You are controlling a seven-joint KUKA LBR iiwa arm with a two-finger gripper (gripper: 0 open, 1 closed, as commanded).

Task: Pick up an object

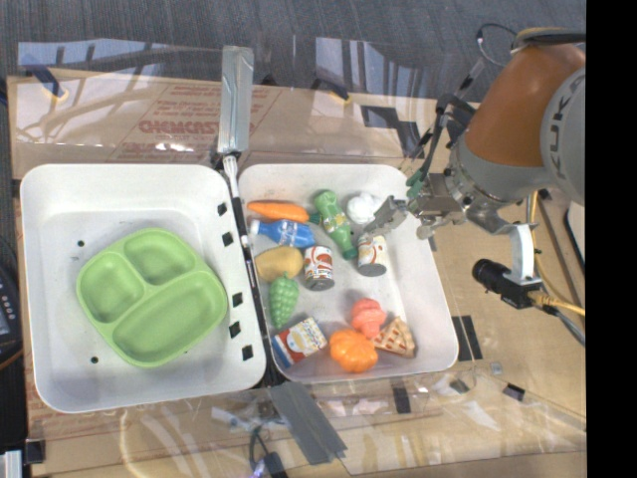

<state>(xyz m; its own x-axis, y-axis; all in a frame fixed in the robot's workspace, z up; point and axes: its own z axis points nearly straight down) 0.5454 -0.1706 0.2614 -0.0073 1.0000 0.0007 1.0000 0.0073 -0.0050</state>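
Two white bins sit side by side on the bench. One, the left bin [40, 267], holds a green plate [151, 295] with three compartments, lying flat near its middle. Its neighbour, the right bin [438, 312], is crowded with small toy foods: a carrot [278, 210] along the top, a blue bottle [284, 233] just under it, a green bottle [332, 219], a white ball [361, 207], a potato [278, 263], a tin [318, 267], a bumpy green cob [284, 300], a labelled can [300, 341] lying on its side, an orange pumpkin [353, 352], a pink fruit [367, 316] and a pizza slice [396, 338].

A small white can [372, 255] stands in the right half of that bin, just beside the green bottle. The gripper [381, 219] hangs right above it, near the ball, with the arm [518, 108] reaching in over the bin's right wall. Whether the gripper is spread or closed cannot be told, and nothing is seen in its grasp.

Most of the toys look like smooth, glossy plastic; the cob is knobbly, the pumpkin ribbed.
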